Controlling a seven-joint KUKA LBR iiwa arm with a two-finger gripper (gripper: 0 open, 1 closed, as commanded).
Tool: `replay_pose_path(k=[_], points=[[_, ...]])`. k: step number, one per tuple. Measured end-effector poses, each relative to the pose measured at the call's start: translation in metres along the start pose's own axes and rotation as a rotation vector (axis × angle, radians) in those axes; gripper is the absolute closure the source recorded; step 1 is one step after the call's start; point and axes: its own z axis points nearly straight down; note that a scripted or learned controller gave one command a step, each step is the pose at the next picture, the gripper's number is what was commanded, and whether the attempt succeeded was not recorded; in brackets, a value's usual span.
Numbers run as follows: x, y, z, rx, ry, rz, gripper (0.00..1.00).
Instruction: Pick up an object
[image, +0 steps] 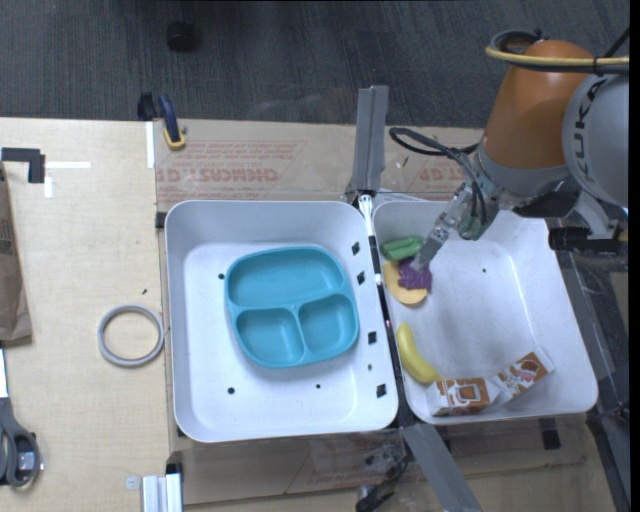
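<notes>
The right bin holds a green piece, a purple piece lying on a round yellow-orange piece, a yellow banana and a brown-and-white carton with a second small packet. My gripper reaches down from the upper right into the bin's left end. Its tip is right above the purple piece and beside the green one. Nothing shows between the fingers.
The left bin carries a blue divided plate. A grey tape ring lies on the wooden bench to the left, with scissors at the bottom left. A grey post stands behind the bins.
</notes>
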Motion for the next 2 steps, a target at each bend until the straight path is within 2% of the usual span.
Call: replay_pose_path(k=[1, 2], points=[[0.042, 0.018, 0.0, 0.001, 0.002, -0.122, 0.0], [0.007, 0.036, -0.019, -0.002, -0.002, -0.462, 0.0]])
